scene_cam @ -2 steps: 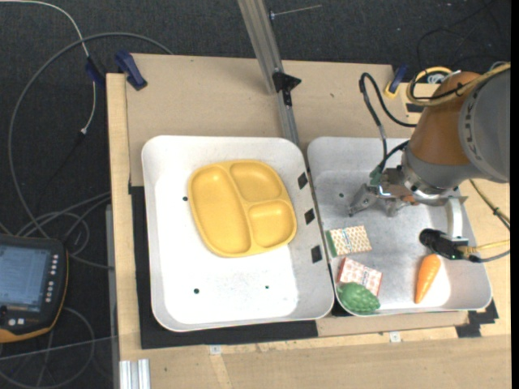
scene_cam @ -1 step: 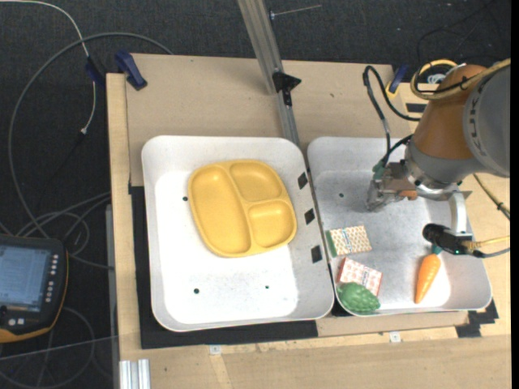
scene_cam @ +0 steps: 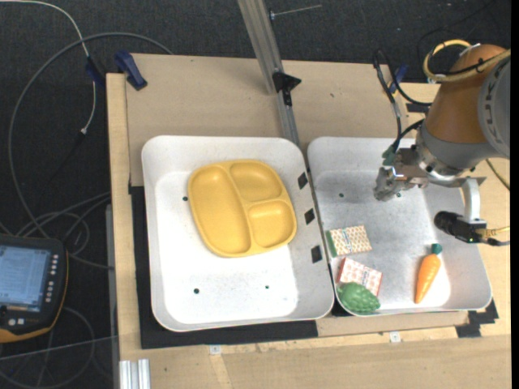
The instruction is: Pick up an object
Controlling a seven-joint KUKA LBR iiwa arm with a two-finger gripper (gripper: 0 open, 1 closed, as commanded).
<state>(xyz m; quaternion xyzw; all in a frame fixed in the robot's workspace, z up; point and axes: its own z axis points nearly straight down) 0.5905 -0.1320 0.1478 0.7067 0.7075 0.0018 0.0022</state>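
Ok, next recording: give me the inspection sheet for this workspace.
Surface: tan bench bearing left bin and right bin.
Job's things: carrot, green vegetable, two patterned packets, all in right bin.
Clutter: yellow divided plate in left bin.
Grippers: pincer over right bin's far part, apart from the items.
Cables: loose wires on floor at left.
Surroundings: handheld screen at lower left, metal post.

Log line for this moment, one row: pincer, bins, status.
pincer: above right bin, nothing seen held | right bin: carrot, patterned card, red-white packet, green item | left bin: yellow tray | status: no pick yet
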